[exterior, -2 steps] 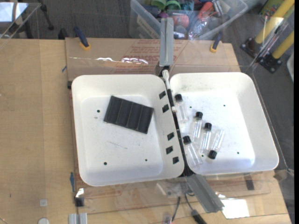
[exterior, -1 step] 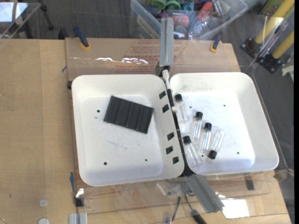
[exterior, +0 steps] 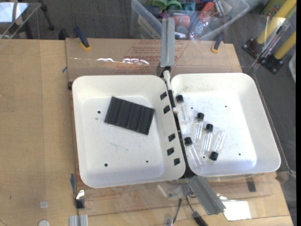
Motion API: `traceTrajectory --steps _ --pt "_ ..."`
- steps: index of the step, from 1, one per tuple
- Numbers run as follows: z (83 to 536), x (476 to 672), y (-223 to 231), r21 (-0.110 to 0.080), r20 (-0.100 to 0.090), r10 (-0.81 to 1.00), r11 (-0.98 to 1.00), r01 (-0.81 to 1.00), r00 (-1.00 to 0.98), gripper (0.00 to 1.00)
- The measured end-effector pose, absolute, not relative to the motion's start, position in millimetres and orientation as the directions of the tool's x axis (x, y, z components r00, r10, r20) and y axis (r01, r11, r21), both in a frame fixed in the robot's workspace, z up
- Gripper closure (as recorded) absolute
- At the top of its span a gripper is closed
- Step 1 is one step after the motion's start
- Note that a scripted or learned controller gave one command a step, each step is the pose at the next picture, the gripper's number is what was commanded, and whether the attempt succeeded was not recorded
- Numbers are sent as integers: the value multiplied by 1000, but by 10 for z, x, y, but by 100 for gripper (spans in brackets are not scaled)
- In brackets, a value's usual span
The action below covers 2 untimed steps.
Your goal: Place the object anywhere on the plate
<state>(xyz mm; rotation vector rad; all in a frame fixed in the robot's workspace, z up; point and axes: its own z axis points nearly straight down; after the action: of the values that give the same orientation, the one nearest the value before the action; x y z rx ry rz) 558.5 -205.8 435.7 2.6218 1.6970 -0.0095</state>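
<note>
Nothing delivered yet, by the look of it: the dark ribbed plate (exterior: 129, 115) lies flat in the left bin (exterior: 75, 131), a little toward that bin's far edge and turned at a slight slant, and its top is bare. The objects to pick from, a handful of clear vials (exterior: 203, 134) with black caps, all lie in the right bin (exterior: 269, 131), scattered along its left side near the edge where the two bins meet, some touching or overlapping one another, well apart from the plate. So the whole job looks to be ahead: pick one vial, carry it across the shared edge, set it on the plate. How the arm is posed, and whether its grip is released or clenched, I cannot tell. Both bins sit square on the table (exterior: 33, 126).
</note>
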Motion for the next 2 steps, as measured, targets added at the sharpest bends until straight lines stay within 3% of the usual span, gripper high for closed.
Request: traceTrajectory --steps 1,2 --pt "4356 5587 -2054 12 -15 912 -409 913 409 0" --pt "4461 5595 -2054 15 -17 913 -407 913 407 100"
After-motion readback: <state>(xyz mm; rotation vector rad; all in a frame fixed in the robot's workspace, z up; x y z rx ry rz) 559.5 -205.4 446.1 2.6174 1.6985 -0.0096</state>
